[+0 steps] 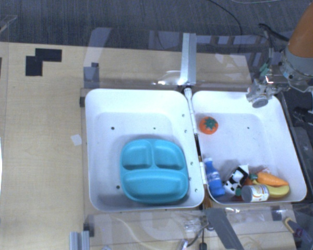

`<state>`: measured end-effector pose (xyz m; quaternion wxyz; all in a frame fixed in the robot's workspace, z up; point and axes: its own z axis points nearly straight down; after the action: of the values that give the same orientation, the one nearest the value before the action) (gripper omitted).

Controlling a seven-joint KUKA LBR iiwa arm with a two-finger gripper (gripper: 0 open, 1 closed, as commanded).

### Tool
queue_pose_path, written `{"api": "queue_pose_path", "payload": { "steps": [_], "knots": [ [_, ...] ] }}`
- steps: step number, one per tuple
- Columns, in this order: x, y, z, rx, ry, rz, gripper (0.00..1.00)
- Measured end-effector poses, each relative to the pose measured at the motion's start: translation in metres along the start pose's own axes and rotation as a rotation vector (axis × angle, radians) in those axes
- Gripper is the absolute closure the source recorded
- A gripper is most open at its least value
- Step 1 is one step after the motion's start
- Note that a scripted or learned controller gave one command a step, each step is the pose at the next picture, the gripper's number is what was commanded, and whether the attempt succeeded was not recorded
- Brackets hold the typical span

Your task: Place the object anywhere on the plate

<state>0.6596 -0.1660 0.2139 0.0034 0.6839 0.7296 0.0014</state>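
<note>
- The gripper [260, 95] hangs over the far right corner of the right bin [250, 126], at the end of the grey arm [302, 51] with its orange band. Nothing is seen between its tips, and whether they stand wide or narrow cannot be told from this view.
- The step in hand looks like the very start: the reach for an object, with no pick yet made and nothing lying on the plate.
- The blue compartment plate [154, 171] sits in the left bin [104, 139], well away from the gripper, to its left and nearer the camera, across the divider between the two bins.
- The closest candidate is the small orange fruit with a green top [208, 125], which lies alone, near the gripper, to its left and a little toward the camera.
- Further from the gripper, in the near part of the right bin, lies a crowded cluster: a blue bottle [214, 178], a black-and-white toy [237, 177], a small can [254, 193], a carrot-like orange piece [272, 179] and a banana [278, 191], several of them touching.
- The next move likely calls for a descent over a single object; the lone orange fruit seems the easier choice, since the clustered things leave little room around them.
- After a grasp, the arm would need to lift over the divider and travel left to the plate.
</note>
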Motion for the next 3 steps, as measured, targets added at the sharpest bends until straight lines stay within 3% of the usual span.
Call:
{"api": "queue_pose_path", "payload": {
  "steps": [1, 2, 3],
  "knots": [
    [0.059, -0.071, -0.008, 0.001, 0.003, 0.086, 1.00],
    [0.121, -0.070, 0.029, 0.003, 0.003, -0.008, 1.00],
    [0.188, -0.139, 0.028, 0.006, 0.003, 0.247, 1.00]
  ]
}}
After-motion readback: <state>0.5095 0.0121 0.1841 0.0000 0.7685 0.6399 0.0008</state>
